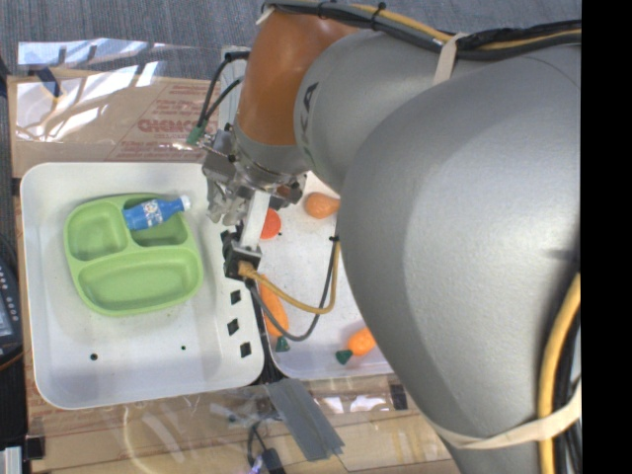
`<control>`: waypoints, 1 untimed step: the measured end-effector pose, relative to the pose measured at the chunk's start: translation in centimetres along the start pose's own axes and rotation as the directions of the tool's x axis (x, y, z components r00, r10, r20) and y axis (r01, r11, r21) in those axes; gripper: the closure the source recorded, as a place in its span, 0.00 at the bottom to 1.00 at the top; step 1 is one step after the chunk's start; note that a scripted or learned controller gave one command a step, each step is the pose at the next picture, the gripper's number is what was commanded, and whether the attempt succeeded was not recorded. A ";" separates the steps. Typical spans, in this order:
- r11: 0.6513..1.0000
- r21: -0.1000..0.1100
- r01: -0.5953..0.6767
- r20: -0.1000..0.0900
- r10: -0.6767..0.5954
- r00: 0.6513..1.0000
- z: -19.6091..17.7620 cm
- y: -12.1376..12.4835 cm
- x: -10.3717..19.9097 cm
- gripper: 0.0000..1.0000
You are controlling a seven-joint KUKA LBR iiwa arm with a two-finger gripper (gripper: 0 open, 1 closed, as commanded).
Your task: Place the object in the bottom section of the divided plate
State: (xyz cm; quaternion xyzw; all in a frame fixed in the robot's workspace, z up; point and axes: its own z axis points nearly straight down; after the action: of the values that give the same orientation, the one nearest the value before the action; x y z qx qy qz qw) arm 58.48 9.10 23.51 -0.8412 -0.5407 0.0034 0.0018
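The gripper [232, 208] hangs above the wall between the two bins, just beside the green divided plate [71, 255]; whether it is released or clenched, I cannot tell. The object seems to be the small blue bottle [154, 212], which lies on its side in the plate's upper right section, its white cap over the rim. So the placing is not yet done, I think. The next move calls for a reach left, a grasp across the bottle, and a transfer into the wide bottom section [133, 282].

bright even light, glare on plastic sheet [89, 87], slightly soft.
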 end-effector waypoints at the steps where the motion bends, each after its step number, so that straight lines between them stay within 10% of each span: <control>1: 0.989 -0.005 0.148 -0.001 -0.148 0.989 -5.4 2.2 2.9 1.00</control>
State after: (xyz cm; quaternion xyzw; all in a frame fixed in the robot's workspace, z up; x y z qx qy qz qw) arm 61.71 10.79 28.94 -0.7988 -0.6016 0.0012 0.0005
